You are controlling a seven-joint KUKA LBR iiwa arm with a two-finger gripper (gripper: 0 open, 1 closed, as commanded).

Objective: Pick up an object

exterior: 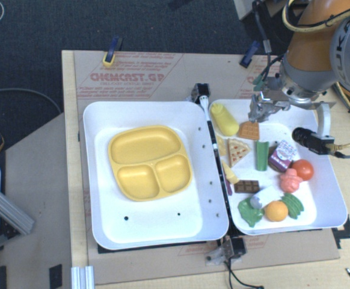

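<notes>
Arm: grey with an orange band, reaching in from the right over the right bin.
Gripper: low at the bin's upper left; whether it is apart or together, I cannot tell.
Orange cracker: square, lying just under the gripper; contact unclear.
Yellow squash: left of the cracker, by the bin's left wall.
Pizza slice: below the cracker.
Green stick: upright in the view, right of the slice.
Tomato: near the right side, beside a pink piece.
Orange fruit: at the bottom, between green pieces.
Left bin: carries a yellow divided plate.
</notes>
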